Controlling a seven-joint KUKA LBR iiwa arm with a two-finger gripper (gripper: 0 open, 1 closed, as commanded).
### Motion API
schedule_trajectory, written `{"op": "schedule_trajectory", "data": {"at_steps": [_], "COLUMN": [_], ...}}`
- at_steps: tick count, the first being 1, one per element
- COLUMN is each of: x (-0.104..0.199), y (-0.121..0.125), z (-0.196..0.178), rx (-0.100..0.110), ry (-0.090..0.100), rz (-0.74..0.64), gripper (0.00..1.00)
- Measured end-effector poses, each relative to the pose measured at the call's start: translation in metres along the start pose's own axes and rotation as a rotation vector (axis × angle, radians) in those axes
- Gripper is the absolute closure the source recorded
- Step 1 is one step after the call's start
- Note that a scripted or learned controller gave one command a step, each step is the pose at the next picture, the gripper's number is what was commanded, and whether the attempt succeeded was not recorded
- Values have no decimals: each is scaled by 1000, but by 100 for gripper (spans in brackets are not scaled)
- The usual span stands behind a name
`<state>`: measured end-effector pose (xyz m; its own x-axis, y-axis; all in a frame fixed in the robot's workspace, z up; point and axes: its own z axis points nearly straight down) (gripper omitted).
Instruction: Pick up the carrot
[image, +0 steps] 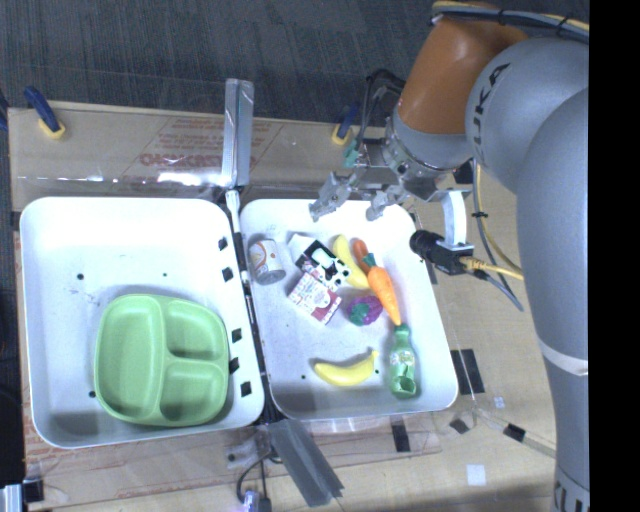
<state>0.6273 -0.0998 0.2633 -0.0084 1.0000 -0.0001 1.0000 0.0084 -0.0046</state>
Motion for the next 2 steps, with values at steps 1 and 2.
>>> {"op": "schedule_trajectory", "data": {"at_steps": [1, 2], "x": [-54, -104], "y": [-74, -68], "z": [16, 70], "rx": [-1, 0], "ry": [-1, 1], "rz": [21, -159], "gripper": [0, 0]}}
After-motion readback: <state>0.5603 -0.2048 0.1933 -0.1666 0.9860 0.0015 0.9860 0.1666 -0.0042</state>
